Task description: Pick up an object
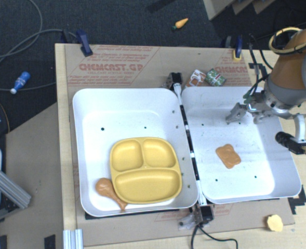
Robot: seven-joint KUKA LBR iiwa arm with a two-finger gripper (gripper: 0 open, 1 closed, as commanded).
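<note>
two bins (90, 108), one yellow tray (145, 170)

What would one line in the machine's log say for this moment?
tool: over right bin, holding nothing | brown piece: on right bin floor, apart from tool | yellow tray: left bin

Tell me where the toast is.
In the camera view, the toast lies flat in the right bin, near its middle, below and left of the hand.
</note>
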